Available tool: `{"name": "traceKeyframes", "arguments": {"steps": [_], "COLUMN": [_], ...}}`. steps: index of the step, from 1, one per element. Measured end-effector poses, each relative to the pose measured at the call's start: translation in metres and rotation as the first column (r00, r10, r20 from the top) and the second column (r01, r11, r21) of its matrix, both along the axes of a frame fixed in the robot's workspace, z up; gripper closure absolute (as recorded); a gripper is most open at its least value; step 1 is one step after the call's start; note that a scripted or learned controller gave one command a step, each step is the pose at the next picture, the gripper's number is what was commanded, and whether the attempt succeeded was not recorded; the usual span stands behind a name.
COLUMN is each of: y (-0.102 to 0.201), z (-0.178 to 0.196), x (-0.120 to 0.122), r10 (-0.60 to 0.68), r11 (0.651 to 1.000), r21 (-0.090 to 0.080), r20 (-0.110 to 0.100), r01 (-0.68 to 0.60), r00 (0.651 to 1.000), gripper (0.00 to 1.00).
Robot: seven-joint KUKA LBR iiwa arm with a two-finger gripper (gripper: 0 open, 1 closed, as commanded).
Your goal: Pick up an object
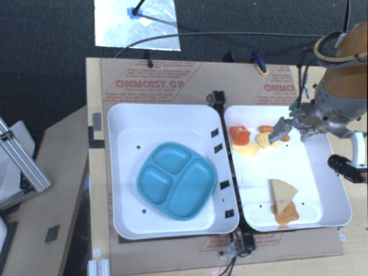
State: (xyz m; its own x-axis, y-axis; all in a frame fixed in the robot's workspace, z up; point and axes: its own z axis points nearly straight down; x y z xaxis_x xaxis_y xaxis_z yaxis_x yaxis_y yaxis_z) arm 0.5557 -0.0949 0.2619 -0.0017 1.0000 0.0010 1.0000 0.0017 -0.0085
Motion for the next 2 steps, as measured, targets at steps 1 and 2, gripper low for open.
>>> {"name": "traceKeyframes", "arguments": {"steps": [1,2], "y": [0.000,-0.003], "z": [0.005,-0.053], "x": [0.002,-0.006], "r10": [0.002,-0.001], "r11": [1.000,1.000], "r21": [-0.001,-0.001], "r20": [0.010,0.005], "r01": [-0.002,0.001], "r00": [1.000,1.000], "gripper": [0.00,0.00]}}
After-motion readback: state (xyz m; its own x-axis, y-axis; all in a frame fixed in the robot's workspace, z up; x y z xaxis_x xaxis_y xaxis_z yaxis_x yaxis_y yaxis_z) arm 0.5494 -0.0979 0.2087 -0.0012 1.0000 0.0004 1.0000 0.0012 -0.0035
